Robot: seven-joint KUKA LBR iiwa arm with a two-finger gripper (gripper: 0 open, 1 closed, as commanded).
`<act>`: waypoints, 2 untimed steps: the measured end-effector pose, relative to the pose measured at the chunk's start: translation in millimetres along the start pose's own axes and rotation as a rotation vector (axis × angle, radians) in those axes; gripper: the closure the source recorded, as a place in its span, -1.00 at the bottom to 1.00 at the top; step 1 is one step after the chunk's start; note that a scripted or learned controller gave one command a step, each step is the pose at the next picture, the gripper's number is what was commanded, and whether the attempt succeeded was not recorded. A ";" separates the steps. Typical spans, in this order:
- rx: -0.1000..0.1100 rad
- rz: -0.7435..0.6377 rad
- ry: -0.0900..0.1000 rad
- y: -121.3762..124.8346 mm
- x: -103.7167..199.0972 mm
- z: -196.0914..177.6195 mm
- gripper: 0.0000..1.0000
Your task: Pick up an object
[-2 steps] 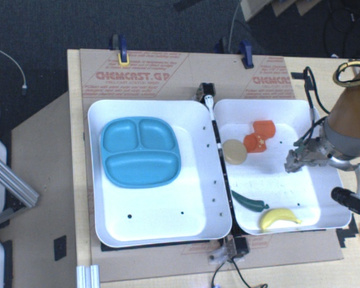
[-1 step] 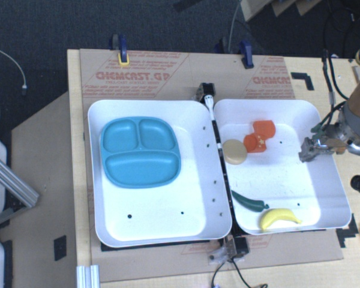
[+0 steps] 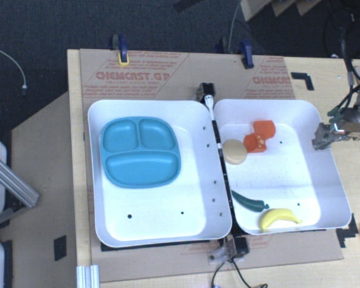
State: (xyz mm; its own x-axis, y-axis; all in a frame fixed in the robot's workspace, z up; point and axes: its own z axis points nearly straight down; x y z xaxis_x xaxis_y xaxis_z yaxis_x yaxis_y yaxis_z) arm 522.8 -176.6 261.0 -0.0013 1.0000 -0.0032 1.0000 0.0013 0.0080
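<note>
End effector [image 3: 331, 134] sits at right bin's [image 3: 330, 179] right rim, nothing held; open or closed: cannot tell. Inside that bin: orange blocks [image 3: 259, 136], beige ball [image 3: 234, 152] touching them, dark green piece [image 3: 249, 201], banana [image 3: 278, 218] near front wall. Left bin [image 3: 150, 221] holds blue divided plate [image 3: 141, 151]. Judgement: blocks nearest; descend vertically, centre over one item, keep off ball and wall.

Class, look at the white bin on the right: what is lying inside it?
The right bin holds two orange-red blocks, a beige ball, a dark green piece and a yellow banana. Anything beneath these items is covered.
</note>
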 end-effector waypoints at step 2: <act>0.009 -0.004 0.005 -7.0 92.7 11.6 1.00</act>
State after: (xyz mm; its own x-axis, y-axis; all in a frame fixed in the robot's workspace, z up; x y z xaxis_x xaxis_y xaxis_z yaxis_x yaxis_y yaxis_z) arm 515.8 -84.0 249.1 -0.0052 1.0000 0.0022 1.0000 0.0052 -0.0013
